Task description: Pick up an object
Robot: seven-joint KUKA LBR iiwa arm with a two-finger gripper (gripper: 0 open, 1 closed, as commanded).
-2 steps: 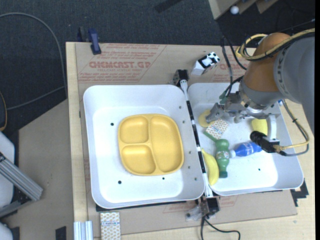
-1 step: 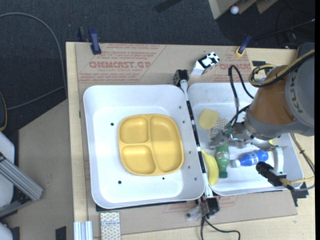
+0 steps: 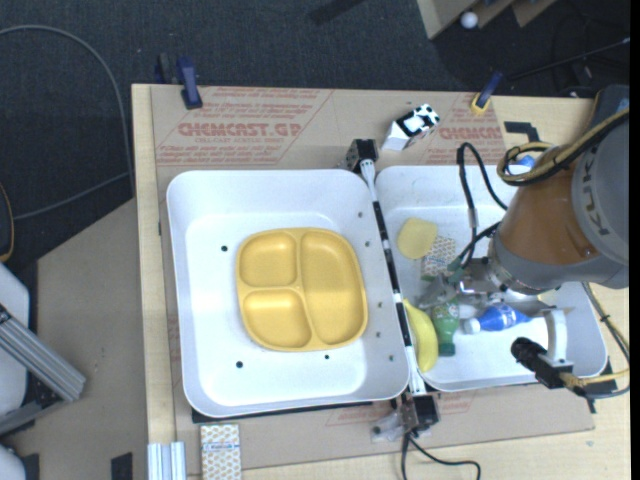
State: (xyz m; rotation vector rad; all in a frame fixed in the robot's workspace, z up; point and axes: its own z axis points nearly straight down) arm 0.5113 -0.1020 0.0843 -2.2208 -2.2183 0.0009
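We see 2 bins side by side on the table. L bin: divided plate at its centre. R bin: round disc toward the rear-L; banana against the L wall, front; bottle just R of the banana. Arm enters from the R, above the R bin.

Red print is showing on the cardboard sheet under the bins: big letters reading approx. "CHEMCAST GP", w/ smaller red lines above & below, too small to read. Similar red print is running right of it, partly hidden. No other legible text.
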